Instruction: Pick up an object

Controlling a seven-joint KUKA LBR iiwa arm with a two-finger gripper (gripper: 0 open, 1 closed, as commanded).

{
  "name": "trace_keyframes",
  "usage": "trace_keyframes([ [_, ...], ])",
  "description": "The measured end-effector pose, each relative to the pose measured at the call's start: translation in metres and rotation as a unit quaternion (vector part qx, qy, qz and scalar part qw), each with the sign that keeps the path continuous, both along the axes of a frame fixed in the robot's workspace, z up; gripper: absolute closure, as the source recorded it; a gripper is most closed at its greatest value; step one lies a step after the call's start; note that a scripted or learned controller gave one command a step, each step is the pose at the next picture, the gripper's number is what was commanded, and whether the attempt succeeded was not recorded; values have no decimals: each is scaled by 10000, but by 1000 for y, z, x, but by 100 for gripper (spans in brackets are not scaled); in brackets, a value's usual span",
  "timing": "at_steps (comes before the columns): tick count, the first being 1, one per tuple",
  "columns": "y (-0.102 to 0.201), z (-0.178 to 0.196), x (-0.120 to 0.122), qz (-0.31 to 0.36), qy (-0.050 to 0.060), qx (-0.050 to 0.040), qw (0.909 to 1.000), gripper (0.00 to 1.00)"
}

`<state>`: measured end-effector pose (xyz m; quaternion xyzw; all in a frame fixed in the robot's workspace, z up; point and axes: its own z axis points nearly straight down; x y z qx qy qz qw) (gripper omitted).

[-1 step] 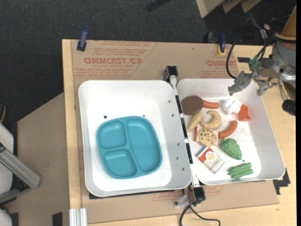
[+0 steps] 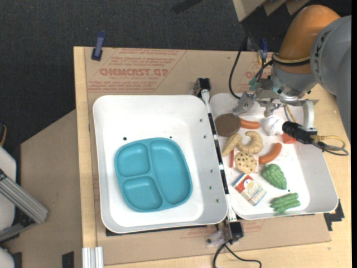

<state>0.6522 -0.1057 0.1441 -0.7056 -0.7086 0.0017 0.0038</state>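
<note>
- I am seeing a teal divided tray [image 2: 153, 173] lying in the left bin [image 2: 111, 110] on the tabletop [image 2: 83, 94].
- Toy food is sitting clustered in the right bin [image 2: 321, 197]: a brown disc [image 2: 226, 124], croissant [image 2: 252, 142], cookie [image 2: 245, 162], sausage [image 2: 270, 153], green leafy piece [image 2: 274, 176], green beans [image 2: 285, 201].
- The pincer [image 2: 271, 123] is hovering over this bin's far end, beside the disc; I cannot tell its opening or whether it grips anything.
</note>
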Motion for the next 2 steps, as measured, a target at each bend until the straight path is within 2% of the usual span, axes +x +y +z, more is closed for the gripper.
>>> trace_keyframes([
  [1, 1, -46, -100, -34, 38, 9, 10000, 0],
  [2, -48, -55, -149, -49, -81, -1, 10000, 0],
])
